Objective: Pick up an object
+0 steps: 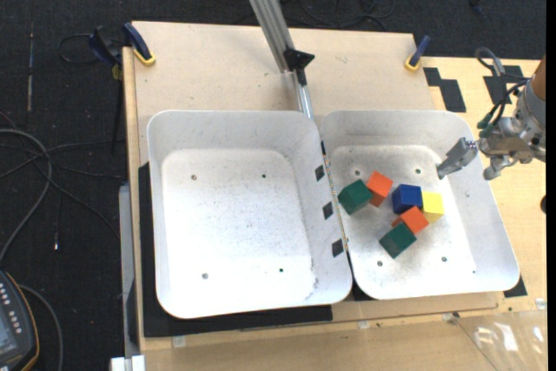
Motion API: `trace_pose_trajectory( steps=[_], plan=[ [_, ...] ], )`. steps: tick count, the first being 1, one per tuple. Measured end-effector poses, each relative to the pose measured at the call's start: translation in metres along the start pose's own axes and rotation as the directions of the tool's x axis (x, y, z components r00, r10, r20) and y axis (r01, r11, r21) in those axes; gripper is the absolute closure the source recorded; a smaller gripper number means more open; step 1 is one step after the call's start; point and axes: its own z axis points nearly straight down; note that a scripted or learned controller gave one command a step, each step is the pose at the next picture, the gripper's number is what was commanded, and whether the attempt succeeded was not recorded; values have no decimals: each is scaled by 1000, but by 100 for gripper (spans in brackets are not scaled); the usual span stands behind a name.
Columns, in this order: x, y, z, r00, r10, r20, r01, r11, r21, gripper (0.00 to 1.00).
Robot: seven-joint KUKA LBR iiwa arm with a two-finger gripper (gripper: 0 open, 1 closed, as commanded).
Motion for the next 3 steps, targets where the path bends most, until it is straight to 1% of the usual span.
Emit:
trace_pose_trajectory(
  steps=[1,2,3],
  plan=[
    [-7,19,57,1000,0,0,0,1000,4,0],
    [27,32,152,1000,2,2,-2,1000,-4,0],
    [28,32,145,1000,0,1,0,1000,-2,100]
  ],
)
